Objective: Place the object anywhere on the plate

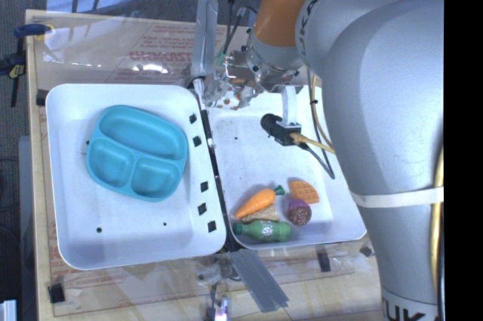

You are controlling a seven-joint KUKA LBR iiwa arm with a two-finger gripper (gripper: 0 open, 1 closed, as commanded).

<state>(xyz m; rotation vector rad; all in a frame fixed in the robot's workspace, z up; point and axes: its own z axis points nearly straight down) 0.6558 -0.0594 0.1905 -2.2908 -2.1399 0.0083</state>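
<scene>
Reaching in from the right, one grey arm (385,108) with an orange band (283,6) above its wrist is being held over the far end of the right bin, and its pincer (230,89) is being kept low near that bin's far left corner, close to the divide between the bins; whether it is apart or together cannot be told, since the tip is blurred against the bin's edge. Two shallow white bins are being carried side by side on the worktop (98,36). In the left bin (68,236) one blue plate (137,152) is being shown, divided into three compartments, lying flat toward the bin's middle, with nothing resting on it. In the right bin (249,146) a cluster of toy foods is being seen at the near end, well apart from the pincer and from the plate: one orange carrot (255,202) with a green top, lying at a slant; one green item (266,231) lying along the near wall just below the carrot; one orange piece (303,191) to the right; and one dark reddish-purple piece (299,214) just beneath it. A pale item appears to be tucked between the carrot and the green item, though its kind cannot be told. One black part (281,129) of the arm's fittings is being seen over the middle of the right bin.
</scene>
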